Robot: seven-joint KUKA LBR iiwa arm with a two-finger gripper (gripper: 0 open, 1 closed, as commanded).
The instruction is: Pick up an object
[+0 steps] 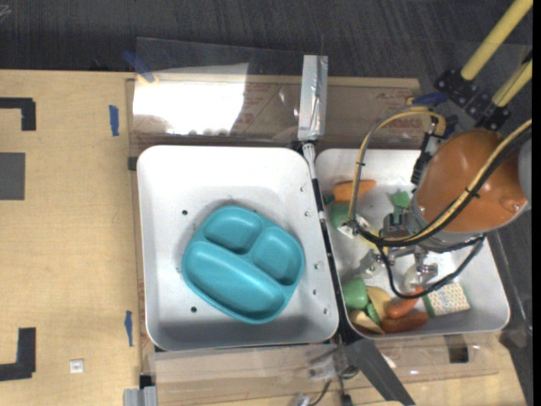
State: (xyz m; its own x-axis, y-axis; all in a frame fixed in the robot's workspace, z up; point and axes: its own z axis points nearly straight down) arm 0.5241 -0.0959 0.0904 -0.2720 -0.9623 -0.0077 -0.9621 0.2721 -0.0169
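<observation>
The arm reaches down into the right bin (494, 299), its orange band (465, 184) over the bin's middle. My gripper (396, 256) hangs low among a heap of toy food. Near it lie an orange carrot-like piece (353, 190), green pieces (400, 199) (355, 293), a red-orange piece (404, 308), a yellow piece (378, 298) and a checked cracker-like block (447, 298). Cables and the wrist hide the fingertips, so nothing can be seen held between them.
The left bin (169, 176) holds a teal divided plate (243, 262) with three compartments. A metal divider (311, 100) stands at the back between the bins. Yellow bars (505, 25) cross the top right corner. Cardboard bench (59, 227) lies to the left.
</observation>
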